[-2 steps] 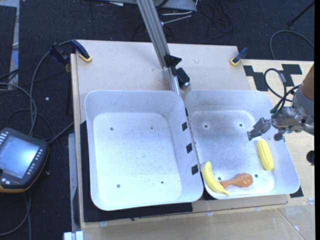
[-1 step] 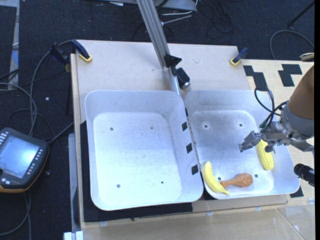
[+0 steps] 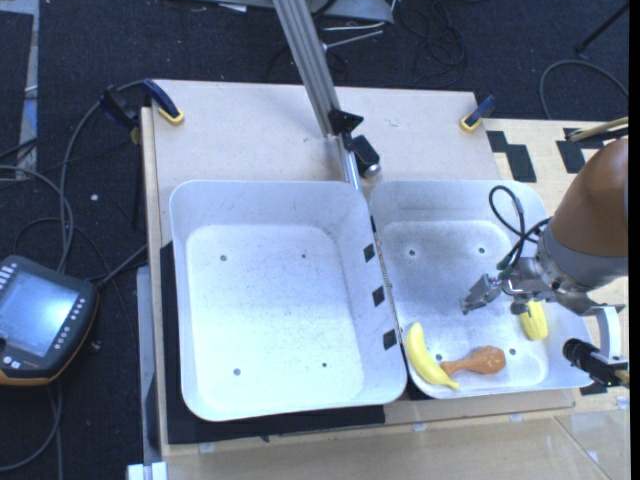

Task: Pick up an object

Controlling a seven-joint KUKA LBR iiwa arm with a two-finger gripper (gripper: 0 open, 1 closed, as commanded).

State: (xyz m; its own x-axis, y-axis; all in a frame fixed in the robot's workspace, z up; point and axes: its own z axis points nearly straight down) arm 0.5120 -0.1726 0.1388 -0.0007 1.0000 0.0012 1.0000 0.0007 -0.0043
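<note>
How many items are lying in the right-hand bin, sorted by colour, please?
Yellow: 2, a banana and a small yellow object close by the gripper
Tan-orange: 1, a drumstick-shaped toy
Total: 3

- Two bins sit side by side on the bench [image 3: 250, 128]: left bin [image 3: 200, 208], right bin [image 3: 440, 203].
- In the right bin, along its near edge, a banana [image 3: 424, 356] lies left of a drumstick [image 3: 478, 362].
- A small corn cob [image 3: 534, 320] lies behind the drumstick, to its right.
- The gripper [image 3: 484, 295] hangs over the right bin, left of the corn cob.
</note>
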